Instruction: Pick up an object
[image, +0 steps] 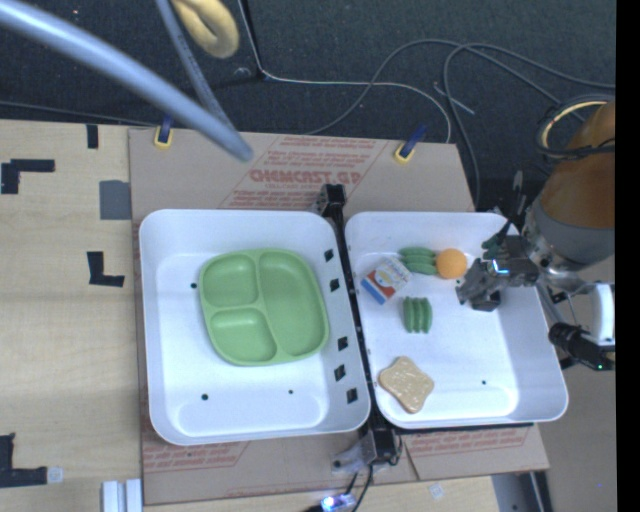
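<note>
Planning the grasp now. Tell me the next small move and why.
Probably shift the pincer toward the carrot and lower it. The pincer sits over bare floor of the right bin, just right of the carrot's orange end, with nothing seen between its fingers.
</note>
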